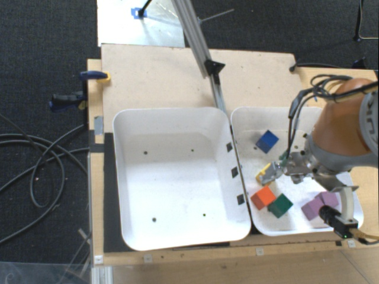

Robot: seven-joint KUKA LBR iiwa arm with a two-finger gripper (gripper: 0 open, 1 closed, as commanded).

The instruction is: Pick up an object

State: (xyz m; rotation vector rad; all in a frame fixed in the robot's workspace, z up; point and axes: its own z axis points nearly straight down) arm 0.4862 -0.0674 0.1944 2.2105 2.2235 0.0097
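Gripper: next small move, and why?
Probably settle straight down onto the yellow object. The gripper sits right at it in the right bin; whether it has a hold is unclear. The orange block lies just below.

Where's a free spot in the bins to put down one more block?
The left bin has bare floor from wall to wall. In the right bin, the blue block, yellow piece, orange block, green block, purple block and end effector crowd the middle and front; its back corner is free.
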